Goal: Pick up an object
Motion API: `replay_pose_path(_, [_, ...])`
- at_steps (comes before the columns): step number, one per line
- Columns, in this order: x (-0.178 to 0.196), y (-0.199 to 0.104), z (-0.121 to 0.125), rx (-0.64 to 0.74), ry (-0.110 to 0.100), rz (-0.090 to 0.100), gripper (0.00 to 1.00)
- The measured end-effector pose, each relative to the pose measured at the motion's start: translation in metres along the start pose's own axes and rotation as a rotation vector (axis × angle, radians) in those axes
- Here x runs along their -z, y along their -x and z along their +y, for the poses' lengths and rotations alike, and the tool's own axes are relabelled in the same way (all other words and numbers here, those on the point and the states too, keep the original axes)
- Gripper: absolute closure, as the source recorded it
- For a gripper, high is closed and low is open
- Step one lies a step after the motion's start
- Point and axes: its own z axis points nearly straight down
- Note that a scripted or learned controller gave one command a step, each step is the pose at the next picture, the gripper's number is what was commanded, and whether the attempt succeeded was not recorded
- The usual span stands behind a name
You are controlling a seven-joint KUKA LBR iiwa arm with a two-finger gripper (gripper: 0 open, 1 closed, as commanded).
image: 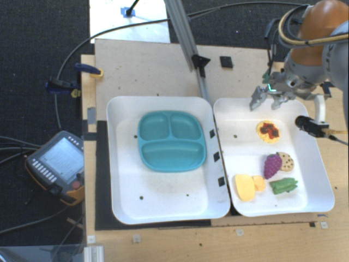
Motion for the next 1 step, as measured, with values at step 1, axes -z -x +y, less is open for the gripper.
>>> replay_pose_path(1, [0.0018, 0.0000, 0.0008, 0.000, 0.004, -0.001, 0.00])
